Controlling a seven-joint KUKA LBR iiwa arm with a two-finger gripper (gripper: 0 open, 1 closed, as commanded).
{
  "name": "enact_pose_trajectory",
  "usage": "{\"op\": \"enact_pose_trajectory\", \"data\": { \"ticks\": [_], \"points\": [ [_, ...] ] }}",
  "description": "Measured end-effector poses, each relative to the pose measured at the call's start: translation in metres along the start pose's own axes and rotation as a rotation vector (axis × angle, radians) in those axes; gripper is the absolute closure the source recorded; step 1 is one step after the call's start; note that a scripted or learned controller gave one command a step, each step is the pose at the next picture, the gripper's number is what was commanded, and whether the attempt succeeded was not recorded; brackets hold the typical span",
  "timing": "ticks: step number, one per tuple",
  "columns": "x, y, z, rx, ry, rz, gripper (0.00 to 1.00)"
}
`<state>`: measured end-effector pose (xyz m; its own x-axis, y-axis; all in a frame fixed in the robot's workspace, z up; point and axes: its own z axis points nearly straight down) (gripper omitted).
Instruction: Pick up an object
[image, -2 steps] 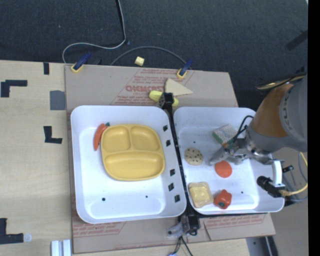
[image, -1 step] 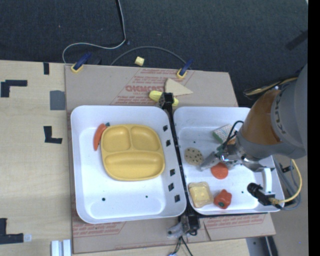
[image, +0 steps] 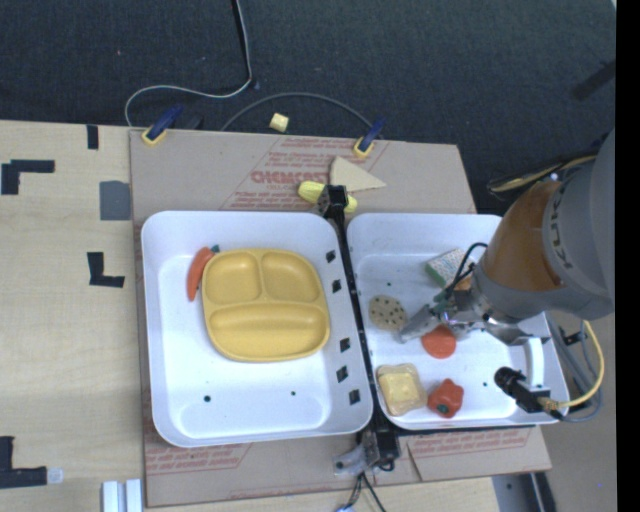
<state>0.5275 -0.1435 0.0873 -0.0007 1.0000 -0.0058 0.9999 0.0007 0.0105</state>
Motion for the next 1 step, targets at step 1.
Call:
{"op": "enact_pose_trajectory", "data": {
  "ticks": [1],
  "points": [
    [-0.0066,-0.0033,0.0002,0.002,0.004,-0.002,0.00]
  ]
}}
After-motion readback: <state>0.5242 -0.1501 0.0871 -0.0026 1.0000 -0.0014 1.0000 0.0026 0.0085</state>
